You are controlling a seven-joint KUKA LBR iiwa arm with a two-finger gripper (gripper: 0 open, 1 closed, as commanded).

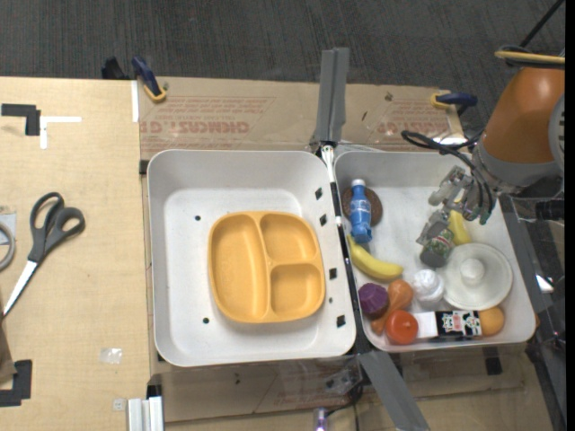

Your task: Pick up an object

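- tool [442,232] in right bin [404,173], jaw state can't tell, over small dark obj [435,252].
- obj prob light, stiff; grip across its middle.

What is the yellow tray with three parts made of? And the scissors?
The yellow tray looks like moulded plastic: one even colour, rounded dividers, a soft matte sheen. The scissors seem to have black plastic handles and thin grey blades, probably metal, though they are too small here to be sure.
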